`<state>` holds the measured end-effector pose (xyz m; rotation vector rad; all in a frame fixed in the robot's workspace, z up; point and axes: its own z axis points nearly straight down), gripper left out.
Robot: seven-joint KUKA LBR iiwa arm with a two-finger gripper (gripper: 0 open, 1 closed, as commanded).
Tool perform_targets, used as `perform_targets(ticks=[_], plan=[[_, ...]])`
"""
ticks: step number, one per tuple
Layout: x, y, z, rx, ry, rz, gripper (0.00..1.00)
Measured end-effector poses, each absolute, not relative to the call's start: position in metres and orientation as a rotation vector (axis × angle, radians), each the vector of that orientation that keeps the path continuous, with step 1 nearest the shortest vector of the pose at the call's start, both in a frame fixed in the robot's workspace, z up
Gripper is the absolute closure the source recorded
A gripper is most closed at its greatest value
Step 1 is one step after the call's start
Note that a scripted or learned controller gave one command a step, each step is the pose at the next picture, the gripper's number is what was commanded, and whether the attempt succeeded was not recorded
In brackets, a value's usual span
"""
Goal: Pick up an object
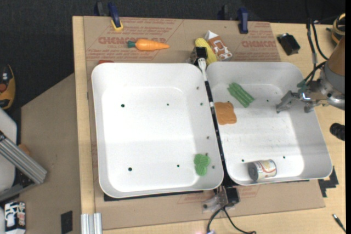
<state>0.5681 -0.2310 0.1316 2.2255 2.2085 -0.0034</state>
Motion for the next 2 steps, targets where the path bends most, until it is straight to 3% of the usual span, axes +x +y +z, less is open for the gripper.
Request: perform_targets(ticks=[1, 2], plan=[[0.599, -0.099, 0.084, 2.212, 2.236, 0.006, 0.0], [0.65, -0.093, 0.086, 2.214, 2.221, 0.005, 0.0]])
